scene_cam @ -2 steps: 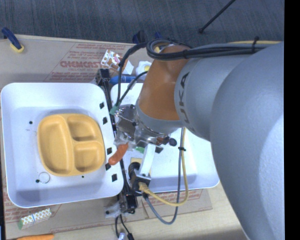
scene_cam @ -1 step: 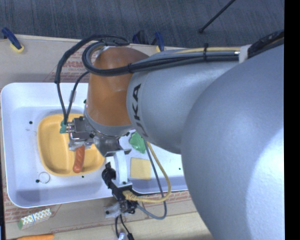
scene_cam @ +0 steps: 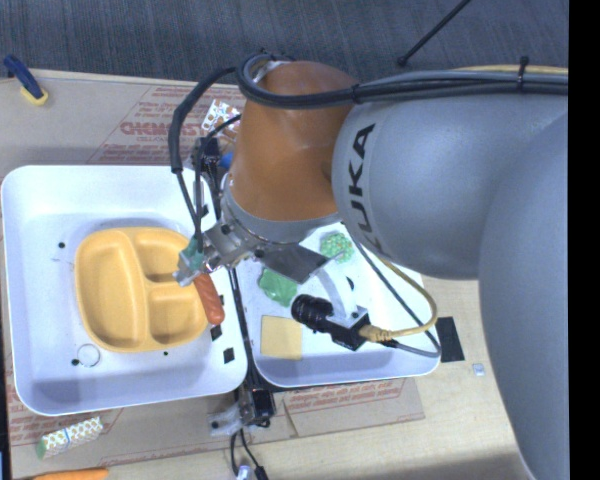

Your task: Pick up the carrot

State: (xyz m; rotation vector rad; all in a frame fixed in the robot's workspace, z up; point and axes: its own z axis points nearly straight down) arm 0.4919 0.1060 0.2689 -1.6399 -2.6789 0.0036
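Note:
The carrot (scene_cam: 210, 300) is a short orange stick at the right edge of the left bin (scene_cam: 40, 208), beside the yellow divided plate (scene_cam: 130, 288). Its upper end sits between the teal fingertips of my gripper (scene_cam: 194, 265), and it slants down and to the right from there. The gripper is shut on that upper end, just over the plate's right rim. The grey arm with its orange band (scene_cam: 285, 148) looms above and hides much of the right bin.
The right bin (scene_cam: 400, 363) holds a green piece (scene_cam: 278, 286), another green piece (scene_cam: 336, 244) and a pale yellow block (scene_cam: 281, 336). A black cable plug (scene_cam: 325, 318) hangs over it. A blue clip (scene_cam: 25, 78) lies on the bench at the far left.

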